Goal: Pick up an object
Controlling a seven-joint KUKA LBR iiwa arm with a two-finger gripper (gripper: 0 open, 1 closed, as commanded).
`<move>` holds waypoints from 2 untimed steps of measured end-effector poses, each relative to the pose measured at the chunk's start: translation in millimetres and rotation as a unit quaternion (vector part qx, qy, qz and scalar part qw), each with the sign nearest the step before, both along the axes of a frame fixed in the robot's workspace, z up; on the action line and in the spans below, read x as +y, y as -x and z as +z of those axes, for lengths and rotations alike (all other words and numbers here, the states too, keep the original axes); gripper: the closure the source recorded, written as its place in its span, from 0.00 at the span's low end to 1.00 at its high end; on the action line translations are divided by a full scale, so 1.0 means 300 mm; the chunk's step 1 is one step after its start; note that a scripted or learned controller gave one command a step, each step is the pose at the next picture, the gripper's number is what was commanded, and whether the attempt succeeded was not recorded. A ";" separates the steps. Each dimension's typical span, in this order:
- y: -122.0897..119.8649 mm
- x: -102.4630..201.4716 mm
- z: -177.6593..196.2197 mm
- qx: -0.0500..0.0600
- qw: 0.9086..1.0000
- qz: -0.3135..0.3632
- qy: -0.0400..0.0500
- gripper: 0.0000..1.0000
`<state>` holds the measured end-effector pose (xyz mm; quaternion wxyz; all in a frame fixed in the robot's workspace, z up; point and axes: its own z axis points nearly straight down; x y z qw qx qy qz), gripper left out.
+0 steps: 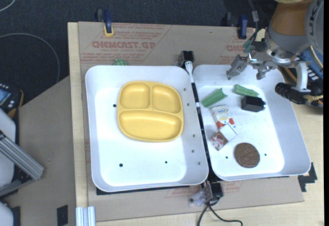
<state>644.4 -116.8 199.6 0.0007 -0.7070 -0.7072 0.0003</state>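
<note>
Hovering gripper [250, 69] (open), green block [246, 90] just below

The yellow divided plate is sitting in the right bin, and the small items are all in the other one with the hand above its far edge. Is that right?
Not quite. The camera view shows the yellow divided plate in the left bin, not the right. The small items, such as the brown disc and the black block, lie in the right bin, with the hand above its far edge.
</note>
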 end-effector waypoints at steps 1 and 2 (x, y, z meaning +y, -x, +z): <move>0.066 0.151 0.342 -0.006 1.000 0.003 0.000 0.00; 0.191 0.309 0.842 -0.012 1.000 0.004 0.000 0.00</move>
